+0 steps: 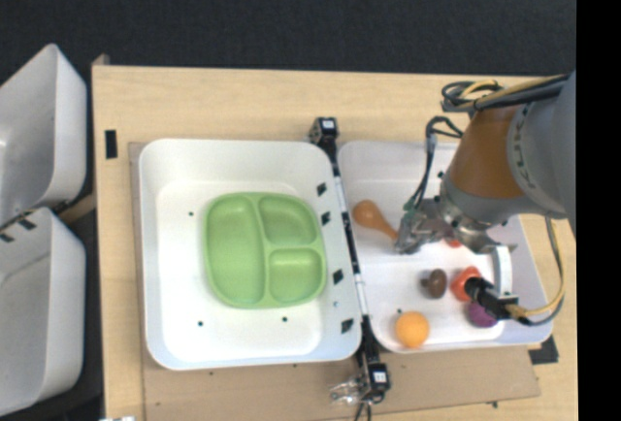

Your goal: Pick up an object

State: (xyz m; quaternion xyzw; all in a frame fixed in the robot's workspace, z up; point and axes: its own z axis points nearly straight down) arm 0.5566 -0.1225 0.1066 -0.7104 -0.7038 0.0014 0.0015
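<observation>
In the right bin (388, 167), seen from above, an orange ball (412, 329) lies nearest the camera by the front wall. Behind it sit a dark brown round piece (435, 283) and, to its right, a red piece (469, 278) and a purple one (480, 314), close together. Farther back, the gripper (409, 237) reaches in from the right, low over the bin floor; whether its jaws are apart or together cannot be told. Just left of it lies a tan, pear-shaped object (372, 216), its narrow end pointing right and forward toward the gripper, likely the closest thing to grasp. The left bin (155, 215) holds a green divided plate (263, 248).
</observation>
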